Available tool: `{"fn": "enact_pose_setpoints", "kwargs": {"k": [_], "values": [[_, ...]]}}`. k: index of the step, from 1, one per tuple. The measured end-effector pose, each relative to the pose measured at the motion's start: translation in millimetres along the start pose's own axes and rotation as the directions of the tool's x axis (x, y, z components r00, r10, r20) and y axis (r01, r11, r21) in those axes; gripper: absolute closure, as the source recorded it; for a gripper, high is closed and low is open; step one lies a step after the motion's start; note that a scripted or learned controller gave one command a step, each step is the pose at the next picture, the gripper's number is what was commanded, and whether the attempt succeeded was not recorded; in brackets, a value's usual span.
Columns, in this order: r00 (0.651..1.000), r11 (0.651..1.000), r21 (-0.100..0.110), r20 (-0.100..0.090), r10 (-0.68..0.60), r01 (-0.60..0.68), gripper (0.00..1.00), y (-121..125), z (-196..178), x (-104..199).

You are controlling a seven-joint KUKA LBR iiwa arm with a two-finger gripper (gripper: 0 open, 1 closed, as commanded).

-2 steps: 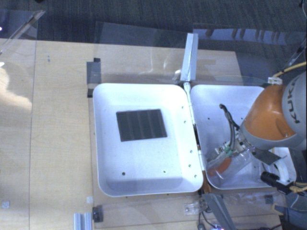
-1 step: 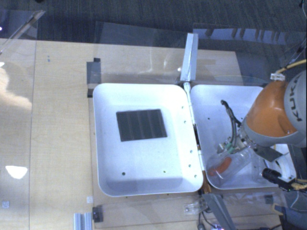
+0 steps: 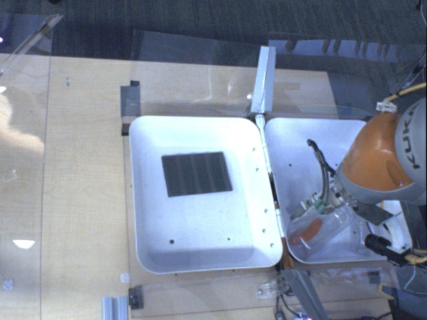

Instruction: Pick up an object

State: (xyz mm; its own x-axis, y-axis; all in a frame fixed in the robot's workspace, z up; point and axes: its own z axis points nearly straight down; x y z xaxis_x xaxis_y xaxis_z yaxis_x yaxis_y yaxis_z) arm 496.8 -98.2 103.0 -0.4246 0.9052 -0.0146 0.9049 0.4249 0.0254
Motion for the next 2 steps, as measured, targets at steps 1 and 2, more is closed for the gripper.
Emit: {"fn": "enact_pose_setpoints", "kwargs": {"k": [1, 2], "values": [[1.0, 1.0, 0.011, -0.004, 0.021, -0.021, 0.0, -1.1, 12.1, 7.6], [0.957, 0.957, 0.01, -0.004, 0.291, -0.291, 0.0, -2.5, 12.2, 5.3]]}}
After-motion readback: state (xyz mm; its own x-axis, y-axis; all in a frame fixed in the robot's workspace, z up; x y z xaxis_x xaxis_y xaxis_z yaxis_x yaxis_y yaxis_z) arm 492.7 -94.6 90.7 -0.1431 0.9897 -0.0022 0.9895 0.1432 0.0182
